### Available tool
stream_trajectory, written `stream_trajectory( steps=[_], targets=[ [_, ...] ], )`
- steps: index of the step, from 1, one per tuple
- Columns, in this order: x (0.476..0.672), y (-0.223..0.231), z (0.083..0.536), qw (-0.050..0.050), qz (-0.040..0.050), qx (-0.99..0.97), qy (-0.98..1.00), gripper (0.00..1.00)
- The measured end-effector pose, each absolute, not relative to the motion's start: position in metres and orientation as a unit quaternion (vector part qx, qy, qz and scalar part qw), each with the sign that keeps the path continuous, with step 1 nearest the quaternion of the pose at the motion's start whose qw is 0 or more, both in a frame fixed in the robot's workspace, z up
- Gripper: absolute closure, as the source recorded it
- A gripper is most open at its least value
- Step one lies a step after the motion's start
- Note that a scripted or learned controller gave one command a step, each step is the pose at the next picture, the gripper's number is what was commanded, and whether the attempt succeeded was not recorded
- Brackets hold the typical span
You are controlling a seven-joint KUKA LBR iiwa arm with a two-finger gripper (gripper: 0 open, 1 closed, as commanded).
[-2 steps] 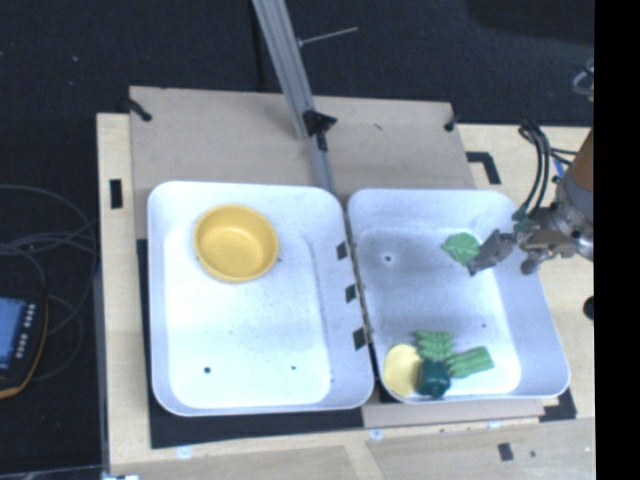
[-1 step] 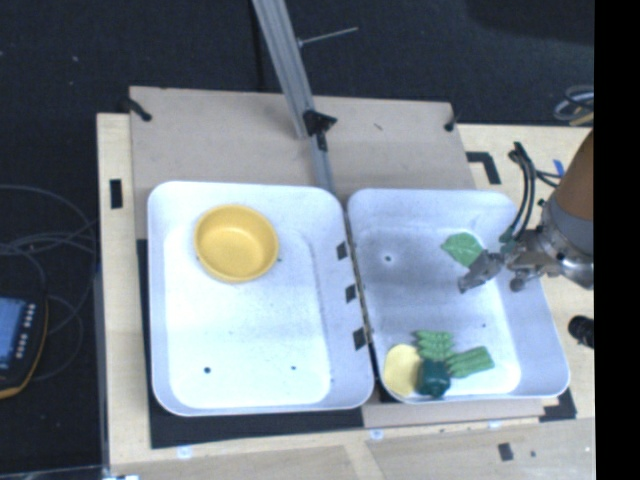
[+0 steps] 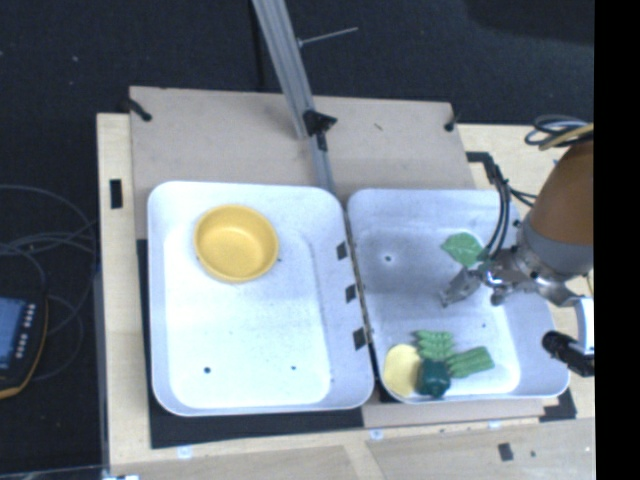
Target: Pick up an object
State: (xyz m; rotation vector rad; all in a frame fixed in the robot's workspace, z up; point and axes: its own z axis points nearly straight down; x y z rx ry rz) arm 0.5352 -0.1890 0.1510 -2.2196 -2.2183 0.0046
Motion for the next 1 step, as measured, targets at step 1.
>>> stream_trajectory(
  steps=[1],
  targets=[
    [0.5350,-0.1896,0.1000,0.000,0.0005,-0.707,-0.707,0.00]
  ],
)
